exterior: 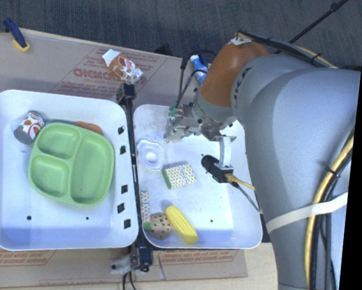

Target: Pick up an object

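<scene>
Gripper (177, 129), grip impossible to judge, low over right bin (224, 226); cardboard (79, 72) beneath, dark carpet (118, 6) beyond.

Green tray (71, 164) crowds left bin (6, 219); right bin (225, 216) centre open.

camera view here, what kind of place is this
Probably a robotics lab bench set up for grasping trials: a KUKA arm reaches over two white bins on cardboard, one with toy corn, one with a green divided plate.
</scene>
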Controlling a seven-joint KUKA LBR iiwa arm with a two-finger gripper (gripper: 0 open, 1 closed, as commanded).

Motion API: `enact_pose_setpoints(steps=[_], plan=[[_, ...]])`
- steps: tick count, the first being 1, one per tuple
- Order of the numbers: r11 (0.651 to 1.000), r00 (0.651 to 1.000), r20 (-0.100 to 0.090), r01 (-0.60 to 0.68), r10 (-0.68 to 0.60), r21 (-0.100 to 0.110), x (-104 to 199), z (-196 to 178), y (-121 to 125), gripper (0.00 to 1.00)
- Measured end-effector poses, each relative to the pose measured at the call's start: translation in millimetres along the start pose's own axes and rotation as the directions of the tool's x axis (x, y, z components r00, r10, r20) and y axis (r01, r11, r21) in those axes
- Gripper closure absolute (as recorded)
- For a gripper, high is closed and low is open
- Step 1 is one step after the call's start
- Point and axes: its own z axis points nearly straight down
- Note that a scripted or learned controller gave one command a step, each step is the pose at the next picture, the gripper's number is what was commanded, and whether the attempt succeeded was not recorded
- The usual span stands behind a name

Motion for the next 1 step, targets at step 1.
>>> enact_pose_setpoints(steps=[1], plan=[[1.0, 1.0, -0.002, -0.002, 0.002, -0.006, 114.6, -91.4, 1.4, 1.0]])
